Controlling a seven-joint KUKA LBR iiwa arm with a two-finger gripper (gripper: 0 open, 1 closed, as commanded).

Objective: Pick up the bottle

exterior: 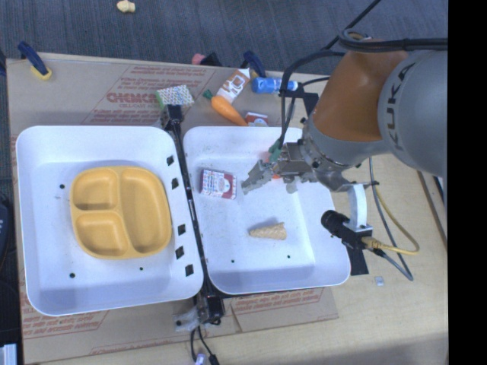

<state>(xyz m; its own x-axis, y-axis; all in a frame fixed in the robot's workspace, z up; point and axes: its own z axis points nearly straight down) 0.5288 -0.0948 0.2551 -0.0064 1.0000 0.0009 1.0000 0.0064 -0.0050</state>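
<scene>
A small white bottle [234, 84] with an orange label lies on the cardboard behind the right bin, outside it. A blue bottle [266, 86] lies on its side just to its right. My gripper [272, 181] hangs low over the middle of the right bin [335, 268], well in front of both bottles. Its fingers [255, 177] are spread and nothing shows between them. The arm's grey and orange body hides the bin's back right corner.
In the right bin lie a red and white packet [218, 183] and an ice cream cone [268, 231]. A yellow divided plate [120, 211] sits in the left bin. A toy carrot [227, 110] and a patterned packet [174, 96] lie behind the bins.
</scene>
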